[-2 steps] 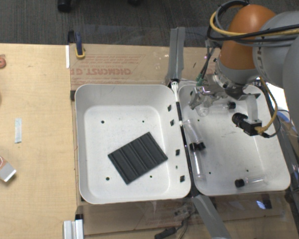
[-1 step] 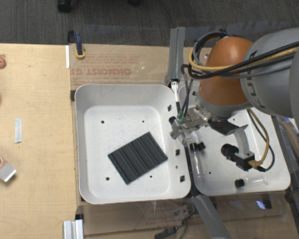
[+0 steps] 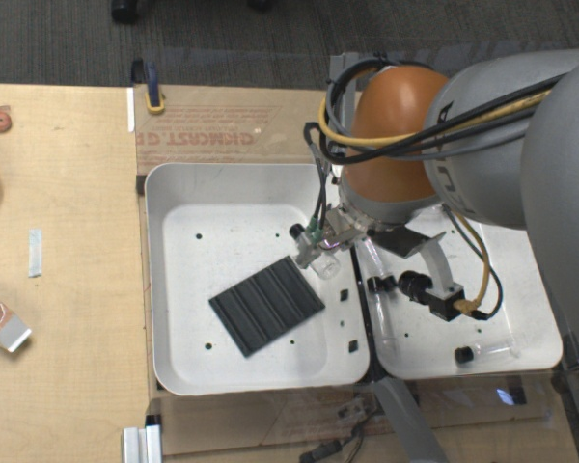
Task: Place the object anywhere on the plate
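A dark grey ribbed rectangular plate (image 3: 267,305) lies flat and turned at an angle in the left bin (image 3: 174,258). My gripper (image 3: 314,251) hangs just above the plate's upper right corner, close to the wall between the bins. The wrist and orange band (image 3: 396,133) cover much of it from above. Whether anything sits in the gripper is hidden. A small dark object (image 3: 464,355) rests near the front of the right bin (image 3: 521,340), well to the right of the gripper.
A black fitting with a yellow-ended cable (image 3: 434,295) hangs from the arm over the right bin. On the wooden bench left of the bins lie a small wrapped item (image 3: 2,322) and a pale strip (image 3: 35,253). A cardboard sheet (image 3: 222,133) lies behind the left bin.
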